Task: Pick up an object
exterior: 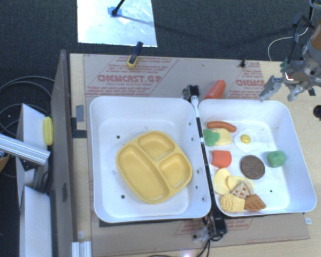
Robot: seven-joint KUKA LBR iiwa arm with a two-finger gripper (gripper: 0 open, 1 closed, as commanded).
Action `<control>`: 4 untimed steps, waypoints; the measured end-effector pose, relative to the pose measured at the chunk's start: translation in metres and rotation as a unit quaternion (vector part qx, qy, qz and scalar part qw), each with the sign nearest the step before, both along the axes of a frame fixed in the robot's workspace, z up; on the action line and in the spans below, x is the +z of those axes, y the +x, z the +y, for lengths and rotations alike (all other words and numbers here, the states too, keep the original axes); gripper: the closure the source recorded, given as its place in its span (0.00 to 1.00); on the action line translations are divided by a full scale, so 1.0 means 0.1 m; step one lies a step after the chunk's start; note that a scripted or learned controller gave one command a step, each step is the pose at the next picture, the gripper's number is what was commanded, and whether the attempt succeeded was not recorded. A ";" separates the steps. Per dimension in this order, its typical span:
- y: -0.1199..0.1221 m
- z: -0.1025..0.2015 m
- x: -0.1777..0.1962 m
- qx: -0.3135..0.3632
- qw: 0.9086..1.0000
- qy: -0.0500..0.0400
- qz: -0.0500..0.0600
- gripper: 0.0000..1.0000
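Two white bins sit side by side — a left bin (104, 159) and a right bin (294, 143). The left one holds one yellow divided plate (153, 166). The right one holds toy foods, one of each: a sausage (221, 126), a fried egg (246, 140), a green and yellow piece (216, 138), an orange-red block (221, 158), a brown round patty (252, 166), a green lump (276, 158), a corn cob (231, 202) and a waffle-like wedge (254, 202) — plus two pale yellow pieces (222, 181). One orange carrot-like item (215, 89) lies on the surface behind the bins.
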State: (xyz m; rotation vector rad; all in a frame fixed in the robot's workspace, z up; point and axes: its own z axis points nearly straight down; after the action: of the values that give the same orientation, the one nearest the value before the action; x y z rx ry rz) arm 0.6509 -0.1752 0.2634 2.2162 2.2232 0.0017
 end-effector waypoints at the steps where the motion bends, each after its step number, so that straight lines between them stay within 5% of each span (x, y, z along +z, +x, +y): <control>1: -0.49 0.31 -1.53 -0.001 1.000 0.003 0.007 0.00; 2: -0.93 0.27 -1.81 -0.002 1.000 0.001 0.003 0.00; 3: -0.03 0.43 -1.77 0.003 1.000 0.000 -0.004 0.00; 4: -0.70 0.33 -1.79 -0.002 1.000 0.001 0.003 0.00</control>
State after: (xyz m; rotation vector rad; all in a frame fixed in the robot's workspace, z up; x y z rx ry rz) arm 0.5806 -0.1426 0.0845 2.2240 2.2223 -0.0025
